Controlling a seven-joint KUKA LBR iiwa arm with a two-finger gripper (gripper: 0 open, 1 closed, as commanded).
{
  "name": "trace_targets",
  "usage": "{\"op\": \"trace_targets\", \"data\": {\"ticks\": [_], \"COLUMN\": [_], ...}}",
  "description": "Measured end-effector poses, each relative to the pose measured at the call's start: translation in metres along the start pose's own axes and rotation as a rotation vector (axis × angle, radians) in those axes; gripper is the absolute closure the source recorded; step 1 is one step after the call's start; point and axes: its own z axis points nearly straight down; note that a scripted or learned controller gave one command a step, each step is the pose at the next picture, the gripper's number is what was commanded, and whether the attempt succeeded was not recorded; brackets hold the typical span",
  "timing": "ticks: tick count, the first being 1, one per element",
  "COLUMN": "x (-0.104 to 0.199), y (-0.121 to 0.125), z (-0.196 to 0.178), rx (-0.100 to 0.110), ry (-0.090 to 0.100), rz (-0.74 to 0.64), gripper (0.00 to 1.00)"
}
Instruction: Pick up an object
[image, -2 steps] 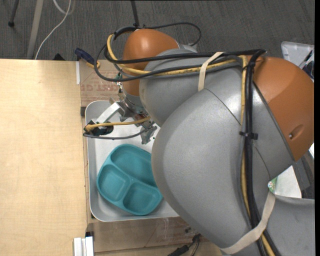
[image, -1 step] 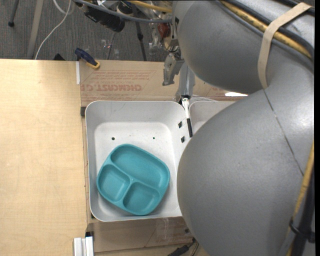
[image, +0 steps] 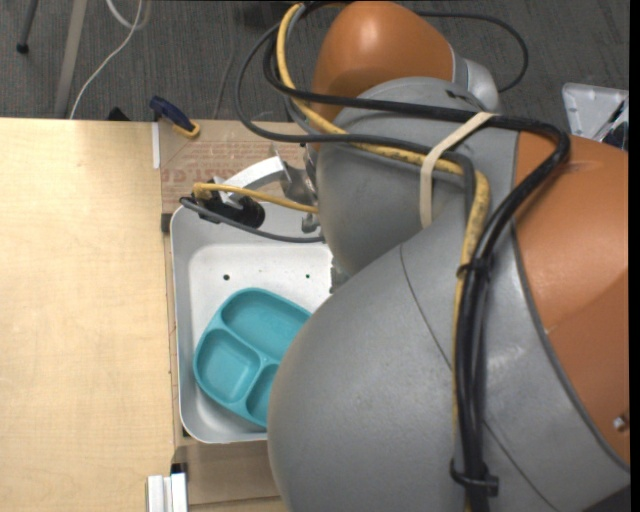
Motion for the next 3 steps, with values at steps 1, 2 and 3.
{"op": "trace_targets", "data": {"ticks": [1,2,3], "x": [0.008,0.088,0.052], "y": [-0.028,-0.014,0.074], "z": [0.182,0.045,0.180], "rx": [0.000,0.001,0.001], "ry": [0.002,0.001,-0.003], "rz": [-0.023,-0.387,-0.181], "gripper": [0.00,0.00,0.00]}}
